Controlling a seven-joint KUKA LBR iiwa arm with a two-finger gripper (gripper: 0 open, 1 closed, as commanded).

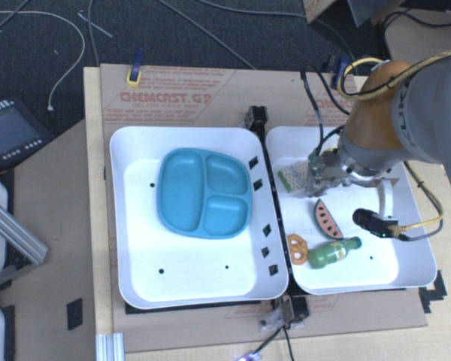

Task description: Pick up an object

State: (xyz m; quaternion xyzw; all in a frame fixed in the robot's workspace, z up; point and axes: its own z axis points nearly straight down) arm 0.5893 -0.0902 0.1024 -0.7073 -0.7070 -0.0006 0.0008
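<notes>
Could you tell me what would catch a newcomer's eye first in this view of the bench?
Probably the blue divided plate, lying alone in the left bin. Next, the grey arm with its orange band, reaching in over the right bin. Below the gripper lie a watermelon slice, a pretzel and a green bottle.

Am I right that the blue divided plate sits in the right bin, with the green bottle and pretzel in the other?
Not quite. The camera view shows the blue divided plastic plate in the left white bin; the green bottle and brown pretzel lie in the right white bin.
</notes>
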